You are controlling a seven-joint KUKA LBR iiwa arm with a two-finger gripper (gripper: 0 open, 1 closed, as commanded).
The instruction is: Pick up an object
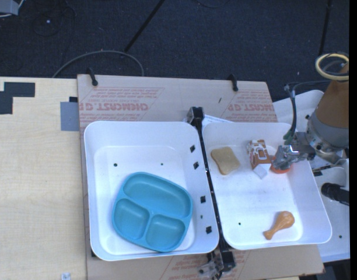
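At the far left, the pale wooden desk (32, 185) carries dark blocky marks near its top edge, cut off so that their shape cannot be read as anything. A brown cardboard sheet (167, 101) lies under both bins, printed with reddish lettering that appears upside down from this angle and is too faint to read with certainty. The left bin (102, 139) holds a blue divided plate (152, 210) with three compartments, lying flat toward the bin's near right corner. Black clips sit along the seam where the two bins meet. In the right bin (242, 214), a tan sponge-like piece (226, 160) lies near the upper left, a small orange-and-white carton (259, 154) stands just right of it with printing too small to make out, and a toy drumstick (280, 224) rests near the lower right corner, well apart from the others. The gripper (282, 158) hangs low over the bin's upper right part, just beside the carton, above a small orange-red object (279, 168) that is partly hidden by the metal, so what it is cannot be told; whether the gripper is wide, narrow or grasping anything also cannot be told. The arm (333, 112) rises at the right edge, its upper part cut off. Behind the desk, dark carpeted floor (167, 28) with loose cables runs across the top.
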